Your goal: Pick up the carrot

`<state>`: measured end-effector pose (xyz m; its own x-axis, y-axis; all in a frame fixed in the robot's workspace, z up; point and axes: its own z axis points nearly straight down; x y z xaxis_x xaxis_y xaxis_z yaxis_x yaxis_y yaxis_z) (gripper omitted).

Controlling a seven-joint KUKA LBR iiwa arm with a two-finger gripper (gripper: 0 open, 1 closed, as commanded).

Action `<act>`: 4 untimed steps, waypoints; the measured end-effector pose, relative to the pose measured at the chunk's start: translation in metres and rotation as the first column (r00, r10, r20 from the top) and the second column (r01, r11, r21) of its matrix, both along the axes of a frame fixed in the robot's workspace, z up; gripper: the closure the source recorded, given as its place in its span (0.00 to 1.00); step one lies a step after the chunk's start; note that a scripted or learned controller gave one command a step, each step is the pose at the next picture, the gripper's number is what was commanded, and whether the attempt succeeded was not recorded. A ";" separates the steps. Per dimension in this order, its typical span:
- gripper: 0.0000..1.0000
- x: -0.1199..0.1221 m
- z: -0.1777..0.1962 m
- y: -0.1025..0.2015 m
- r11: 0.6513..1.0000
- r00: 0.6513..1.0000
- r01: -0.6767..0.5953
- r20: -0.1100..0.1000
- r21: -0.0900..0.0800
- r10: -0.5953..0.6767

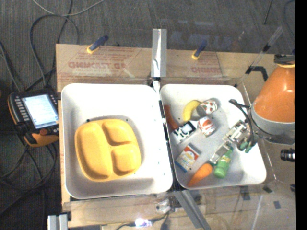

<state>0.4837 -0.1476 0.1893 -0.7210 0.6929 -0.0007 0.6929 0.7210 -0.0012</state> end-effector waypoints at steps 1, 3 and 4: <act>0.00 0.000 0.023 -0.010 0.962 0.962 -0.271 0.001 -0.001 0.271; 0.00 0.014 0.077 0.052 0.754 0.754 -0.656 0.003 -0.001 0.656; 0.00 0.047 0.057 0.018 0.801 0.801 -0.599 0.005 0.002 0.599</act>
